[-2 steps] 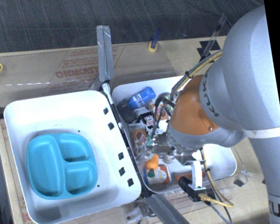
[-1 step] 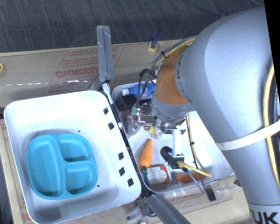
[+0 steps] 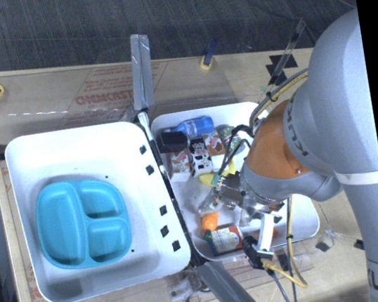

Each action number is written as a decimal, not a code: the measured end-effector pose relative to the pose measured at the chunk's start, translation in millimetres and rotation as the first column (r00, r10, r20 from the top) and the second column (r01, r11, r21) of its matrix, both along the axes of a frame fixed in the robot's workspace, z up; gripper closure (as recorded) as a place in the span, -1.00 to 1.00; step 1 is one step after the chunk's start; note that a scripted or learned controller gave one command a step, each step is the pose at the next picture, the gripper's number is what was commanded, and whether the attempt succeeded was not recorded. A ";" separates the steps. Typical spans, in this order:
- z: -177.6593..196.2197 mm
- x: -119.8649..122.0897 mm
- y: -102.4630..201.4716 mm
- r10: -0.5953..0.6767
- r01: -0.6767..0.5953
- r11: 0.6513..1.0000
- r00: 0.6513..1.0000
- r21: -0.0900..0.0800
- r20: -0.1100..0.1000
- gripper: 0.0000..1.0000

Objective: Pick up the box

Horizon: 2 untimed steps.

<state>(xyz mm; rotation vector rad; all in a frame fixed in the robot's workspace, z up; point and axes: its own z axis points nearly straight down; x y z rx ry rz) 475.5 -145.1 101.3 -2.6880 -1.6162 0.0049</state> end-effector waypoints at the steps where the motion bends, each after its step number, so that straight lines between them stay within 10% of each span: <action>1: -10.3 0.9 -52.7 -0.101 0.101 0.995 0.995 0.000 0.001 -1.00; 2: -11.7 6.7 41.9 -0.258 0.258 0.966 0.966 0.000 -0.003 -1.00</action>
